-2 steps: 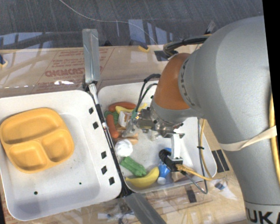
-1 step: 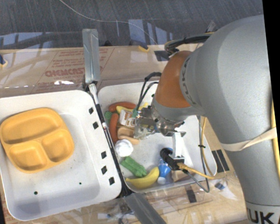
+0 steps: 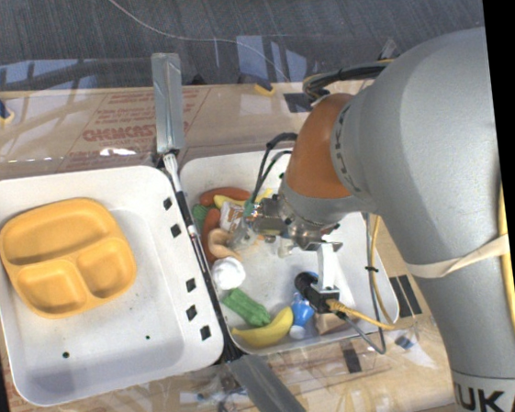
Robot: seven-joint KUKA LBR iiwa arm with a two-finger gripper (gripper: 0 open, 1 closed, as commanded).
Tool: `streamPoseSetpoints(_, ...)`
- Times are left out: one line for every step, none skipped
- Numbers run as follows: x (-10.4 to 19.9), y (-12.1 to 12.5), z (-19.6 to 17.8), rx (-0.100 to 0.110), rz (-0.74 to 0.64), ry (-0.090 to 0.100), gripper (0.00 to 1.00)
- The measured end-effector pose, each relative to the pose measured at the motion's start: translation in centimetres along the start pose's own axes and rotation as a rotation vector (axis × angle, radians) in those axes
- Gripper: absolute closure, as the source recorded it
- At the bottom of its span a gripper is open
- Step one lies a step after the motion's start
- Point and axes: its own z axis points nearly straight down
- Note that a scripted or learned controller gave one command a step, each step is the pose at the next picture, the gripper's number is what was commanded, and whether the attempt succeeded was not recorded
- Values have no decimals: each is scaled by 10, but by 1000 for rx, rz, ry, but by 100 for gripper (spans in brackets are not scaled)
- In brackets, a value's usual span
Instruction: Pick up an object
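Objects for picking are heaped in the right bin (image 3: pixel 234 164), mostly along its left wall and near edge. A yellow banana (image 3: pixel 265 333) is laid along the near edge, with a green elongated item (image 3: pixel 245 306) just above it and a blue-and-yellow toy (image 3: pixel 300 315) at its right end. A white round piece (image 3: pixel 228 272) is seen beside the left wall, between the green item and an orange-pink curved item (image 3: pixel 216 242). A red-orange item (image 3: pixel 223 196) and a small green piece (image 3: pixel 200 212) are placed at the far left corner of the same bin.

End effector (image 3: pixel 257 221) is positioned low over the middle of the right bin, among or just above the objects near a pale crumpled item (image 3: pixel 233 216); whether it is released, clenched or grasping anything cannot be told, since the tip is masked by clutter and cabling. A black part with a yellow cable (image 3: pixel 319 295) is seen below the wrist. The orange band (image 3: pixel 316 152) and the grey arm (image 3: pixel 439 180) are extended from the right and cover that bin's right side.

The left bin (image 3: pixel 99 357) is occupied by a yellow three-compartment tray (image 3: pixel 64 255), set in its far left part. Both bins are carried side by side on the bench (image 3: pixel 64 130), whose surface appears as brown printed cardboard under clear film. A grey metal strip (image 3: pixel 168 104) is placed beyond the gap between the bins.
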Motion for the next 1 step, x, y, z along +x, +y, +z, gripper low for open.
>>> streamPoseSetpoints(-18, 67, 9, 8, 147, -3, 0)
